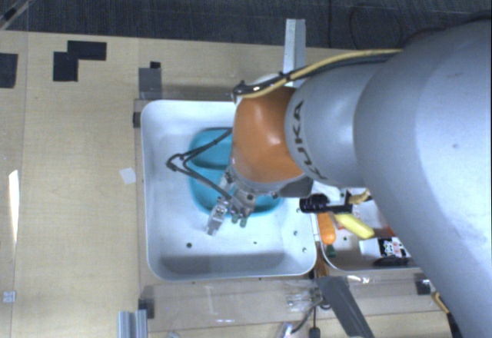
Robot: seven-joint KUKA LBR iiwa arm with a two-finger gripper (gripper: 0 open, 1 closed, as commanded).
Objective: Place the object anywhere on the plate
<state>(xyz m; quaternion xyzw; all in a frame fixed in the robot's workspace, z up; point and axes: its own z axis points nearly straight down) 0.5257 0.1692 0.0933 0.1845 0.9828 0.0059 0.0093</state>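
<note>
The tool (218, 218) hangs low over the left bin (165, 252), at the blue plate's (204, 152) near rim; whether its fingers are spread or pressed together I cannot tell. The arm (384, 144) covers most of the plate. In the right bin (338, 262), by its left wall, lie what look like a carrot (328, 230) and a banana (355, 225).

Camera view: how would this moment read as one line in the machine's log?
gripper: over left bin, at blue plate edge | grasp: cannot tell | right bin: yellow and orange items
</note>
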